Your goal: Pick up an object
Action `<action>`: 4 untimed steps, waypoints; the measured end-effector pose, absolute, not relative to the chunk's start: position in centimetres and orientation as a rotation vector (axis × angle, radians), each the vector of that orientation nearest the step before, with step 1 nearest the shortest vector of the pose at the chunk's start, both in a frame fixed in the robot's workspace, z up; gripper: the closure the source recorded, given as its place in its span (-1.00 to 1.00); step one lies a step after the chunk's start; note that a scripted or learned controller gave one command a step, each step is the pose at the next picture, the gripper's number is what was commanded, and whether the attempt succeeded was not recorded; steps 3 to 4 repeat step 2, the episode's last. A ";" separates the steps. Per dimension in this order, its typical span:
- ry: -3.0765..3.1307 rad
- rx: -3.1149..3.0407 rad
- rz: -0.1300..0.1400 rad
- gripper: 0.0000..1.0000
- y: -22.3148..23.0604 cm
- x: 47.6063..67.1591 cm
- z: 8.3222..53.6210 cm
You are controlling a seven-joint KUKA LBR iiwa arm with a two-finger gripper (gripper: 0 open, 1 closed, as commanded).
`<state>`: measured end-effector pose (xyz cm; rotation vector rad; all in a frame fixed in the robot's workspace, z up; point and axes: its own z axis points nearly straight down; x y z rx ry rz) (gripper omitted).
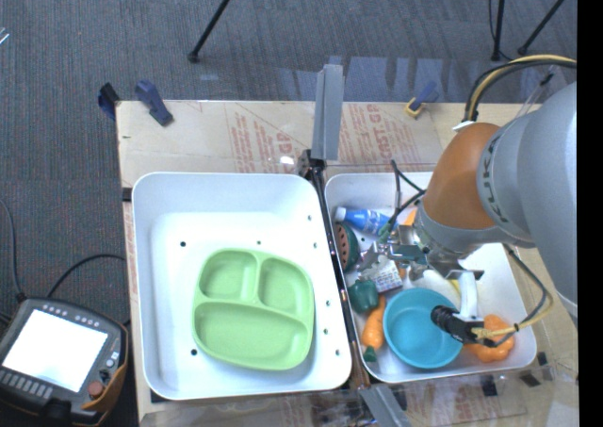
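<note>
The arm is reaching into the right bin [524, 320], its gripper [391, 255] hovering over clutter at nine o'clock of centre, finger state I cannot tell, seemingly choosing an object before descending to grasp

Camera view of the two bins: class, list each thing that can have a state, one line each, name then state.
green divided tray: flat, right way up, in the left bin.
blue bowl: upright, in the right bin.
blue-capped bottle: lying on its side.
carrot: lying beside the bowl.
gripper: low over the clutter.
</note>
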<state>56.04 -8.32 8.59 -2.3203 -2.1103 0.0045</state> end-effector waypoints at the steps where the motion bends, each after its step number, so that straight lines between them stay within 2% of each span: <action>1: -2.104 -2.323 0.005 1.00 -8.5 56.0 9.6; 2: -2.056 -2.379 -0.008 1.00 -1.8 59.2 21.9; 4: -2.056 -2.379 -0.008 1.00 -1.8 59.2 21.9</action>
